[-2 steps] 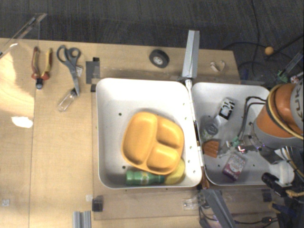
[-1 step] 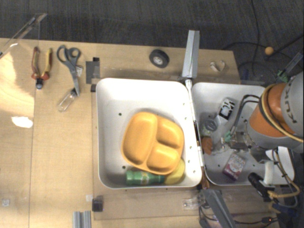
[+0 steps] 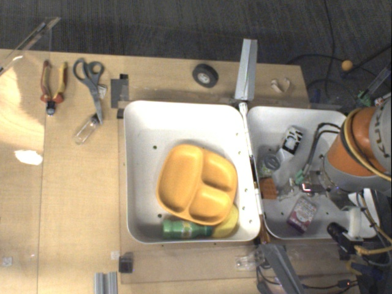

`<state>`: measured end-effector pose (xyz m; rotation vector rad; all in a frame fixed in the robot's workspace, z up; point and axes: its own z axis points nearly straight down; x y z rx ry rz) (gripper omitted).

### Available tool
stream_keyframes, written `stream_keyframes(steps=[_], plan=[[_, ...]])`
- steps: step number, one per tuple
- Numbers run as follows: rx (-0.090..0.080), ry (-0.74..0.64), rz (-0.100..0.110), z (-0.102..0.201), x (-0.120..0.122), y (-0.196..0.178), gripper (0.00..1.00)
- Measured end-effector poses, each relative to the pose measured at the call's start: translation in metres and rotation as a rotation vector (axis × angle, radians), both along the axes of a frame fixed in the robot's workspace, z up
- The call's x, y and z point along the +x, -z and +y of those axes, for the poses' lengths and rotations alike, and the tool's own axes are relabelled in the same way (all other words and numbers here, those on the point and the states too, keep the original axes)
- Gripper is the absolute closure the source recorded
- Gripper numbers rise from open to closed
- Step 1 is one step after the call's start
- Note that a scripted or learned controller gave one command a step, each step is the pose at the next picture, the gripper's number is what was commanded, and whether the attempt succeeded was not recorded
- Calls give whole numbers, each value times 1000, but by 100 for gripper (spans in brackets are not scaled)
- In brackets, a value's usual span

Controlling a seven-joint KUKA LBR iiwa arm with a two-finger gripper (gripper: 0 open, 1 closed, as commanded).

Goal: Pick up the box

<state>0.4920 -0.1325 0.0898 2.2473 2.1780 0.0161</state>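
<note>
**Arm over the right bin, box lying near its front edge**

The pale wooden bench point(image 3: 67, 213) carried two shallow white bins with rounded corners. The left bin point(image 3: 141, 164) was the larger in view, and the right bin point(image 3: 269, 124) was partly covered by the grey arm with its orange band point(image 3: 361, 143), which was cut off at the right edge. The gripper point(image 3: 306, 185) sat low among cables and small lights; whether it was apart or together could not be told.

One glossy yellow-orange plastic tray with three rounded compartments point(image 3: 197, 184) lay tilted in the left bin. It hid most of one green cylindrical bottle point(image 3: 180, 229) and one yellow-green rounded object point(image 3: 228, 223), both at the front wall.

In the right bin, one small purple box point(image 3: 302, 214) lay flat near the front edge, just below the gripper, its print too blurred to read. Further back were one black-and-white small package point(image 3: 292, 139), one grey-green round lid-like piece point(image 3: 271, 162) and one brown item point(image 3: 267, 187) against the left wall, hard to make out.

On the bench behind lay one pair of grey-handled scissors point(image 3: 92, 84), one pair of red-handled pliers point(image 3: 51, 84) and one black roll of tape point(image 3: 205, 75).
</note>
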Motion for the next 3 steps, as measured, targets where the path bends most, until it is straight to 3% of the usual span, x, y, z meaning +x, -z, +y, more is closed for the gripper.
stream_keyframes(steps=[1,2,3], plan=[[-4,-9,-1,2,0,0,0],[-3,-55,1,-31,0,0,0],[-4,122,-2,12,0,0,0]])
